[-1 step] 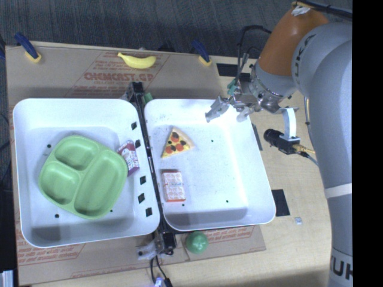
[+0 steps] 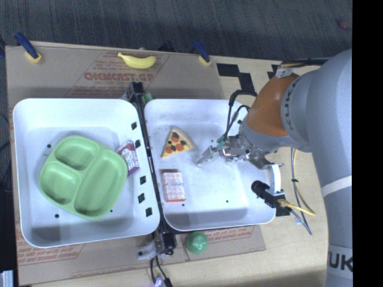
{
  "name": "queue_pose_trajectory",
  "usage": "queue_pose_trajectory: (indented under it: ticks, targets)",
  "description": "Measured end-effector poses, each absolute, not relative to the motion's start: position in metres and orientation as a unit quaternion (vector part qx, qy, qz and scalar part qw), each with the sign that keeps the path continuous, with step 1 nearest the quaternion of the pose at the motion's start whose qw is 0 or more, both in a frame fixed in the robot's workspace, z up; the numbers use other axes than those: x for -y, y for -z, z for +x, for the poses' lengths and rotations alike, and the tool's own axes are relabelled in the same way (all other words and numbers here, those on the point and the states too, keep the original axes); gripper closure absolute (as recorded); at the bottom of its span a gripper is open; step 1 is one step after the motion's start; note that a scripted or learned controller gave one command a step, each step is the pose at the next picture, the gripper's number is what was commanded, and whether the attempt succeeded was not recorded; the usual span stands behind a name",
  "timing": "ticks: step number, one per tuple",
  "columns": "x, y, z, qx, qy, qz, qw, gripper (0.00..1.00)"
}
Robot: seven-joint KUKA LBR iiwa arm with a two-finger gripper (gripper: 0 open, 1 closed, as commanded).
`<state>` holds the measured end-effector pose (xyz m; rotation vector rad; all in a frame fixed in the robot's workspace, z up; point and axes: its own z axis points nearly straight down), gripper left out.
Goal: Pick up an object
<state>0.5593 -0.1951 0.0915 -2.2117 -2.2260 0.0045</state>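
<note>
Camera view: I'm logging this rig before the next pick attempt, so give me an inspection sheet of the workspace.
Surface: two white bins, left bin and right bin, side by side on a cardboard sheet.
Job's things: pizza slice and a small packet in the right bin.
Clutter: green divided plate and a wrapper in the left bin; banana and green ball outside the bins.
Grippers: gripper low in the right bin, beside the pizza slice.
Cables: black cables at the wrist.
Surroundings: blue clamps on the cardboard edge; dark floor beyond.
</note>
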Motion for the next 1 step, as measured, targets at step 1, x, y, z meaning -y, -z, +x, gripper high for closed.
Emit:
queue_pose_trajectory:
  ticks: [1]
  targets:
    - [0.1949, -0.1019, 0.56, 0.711, -0.002, -0.703, 0.002, 1.0]
